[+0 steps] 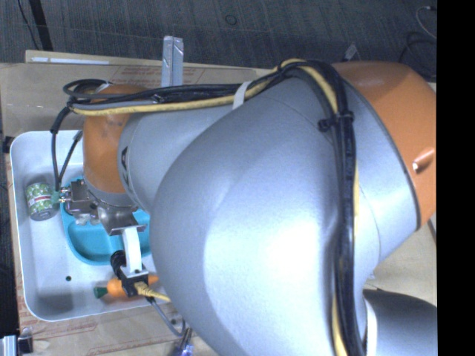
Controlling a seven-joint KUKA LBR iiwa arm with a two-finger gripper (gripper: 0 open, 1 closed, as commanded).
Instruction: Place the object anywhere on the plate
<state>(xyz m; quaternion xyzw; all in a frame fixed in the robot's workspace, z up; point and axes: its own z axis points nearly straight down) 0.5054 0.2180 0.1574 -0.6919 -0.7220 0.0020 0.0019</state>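
In the left bin [38,273], blue plate [84,248] half hidden beneath the arm [260,221], jaws' grip indiscernible.

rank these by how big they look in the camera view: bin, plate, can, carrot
1. bin, partly under the arm
2. plate, also partly covered
3. can and carrot: about alike, carrot partly hidden, so unranked

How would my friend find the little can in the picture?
Find the white bin on the left, then the blue plate inside it. Just left of the plate, by the bin's left wall, sits a small can. It is speckled green and white, while the other small thing, near the bin's front edge, is orange.
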